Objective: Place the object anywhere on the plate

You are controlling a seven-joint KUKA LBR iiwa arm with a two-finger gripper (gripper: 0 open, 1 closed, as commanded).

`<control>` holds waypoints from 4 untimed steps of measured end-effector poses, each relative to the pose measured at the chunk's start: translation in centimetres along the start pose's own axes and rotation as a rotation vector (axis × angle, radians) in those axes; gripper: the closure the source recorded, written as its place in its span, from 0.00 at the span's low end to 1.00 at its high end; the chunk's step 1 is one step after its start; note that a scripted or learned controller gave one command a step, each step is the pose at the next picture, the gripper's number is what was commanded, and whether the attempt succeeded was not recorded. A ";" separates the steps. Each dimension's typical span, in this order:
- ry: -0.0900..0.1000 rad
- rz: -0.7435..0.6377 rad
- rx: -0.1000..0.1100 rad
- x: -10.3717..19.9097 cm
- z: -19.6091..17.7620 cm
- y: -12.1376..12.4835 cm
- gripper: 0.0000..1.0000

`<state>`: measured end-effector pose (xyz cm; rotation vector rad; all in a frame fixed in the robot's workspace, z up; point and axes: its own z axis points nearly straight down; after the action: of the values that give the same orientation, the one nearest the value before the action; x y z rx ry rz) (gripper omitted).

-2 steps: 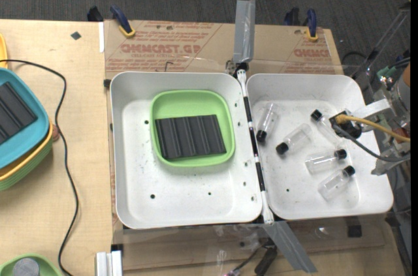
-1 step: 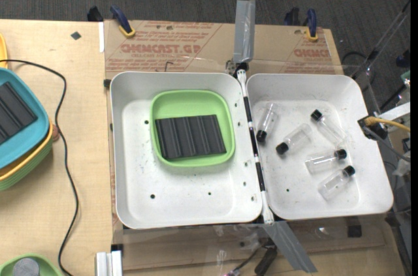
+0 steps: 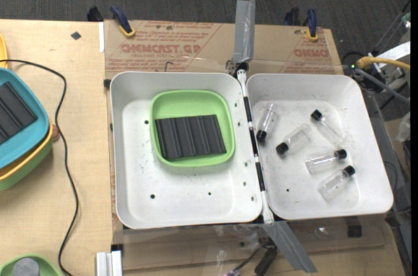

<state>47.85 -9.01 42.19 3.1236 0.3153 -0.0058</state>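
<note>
A green square plate [image 3: 192, 106] with a dark ribbed insert [image 3: 191, 136] lies in the left white bin [image 3: 130, 157], toward its back. In the right white bin [image 3: 366, 196] lie several clear plastic vials with black caps: one by the divider [image 3: 264, 121], one near the middle [image 3: 293, 139], one at the back right [image 3: 325, 124], and two at the front right [image 3: 324, 161] [image 3: 336, 181]. All the vials lie on their sides, apart from the plate.
Brown cardboard [image 3: 170, 43] with blue clamps backs the bins. A stack of teal and yellow plates [image 3: 23, 131] sits on the wooden bench at the left, with a black cable [image 3: 68, 157] beside it. Grey tape [image 3: 245, 33] runs up from the divider.
</note>
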 end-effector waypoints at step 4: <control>-0.003 0.005 0.003 -0.6 16.0 2.2 0.00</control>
<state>47.68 -11.33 26.23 3.1274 0.3079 -0.0110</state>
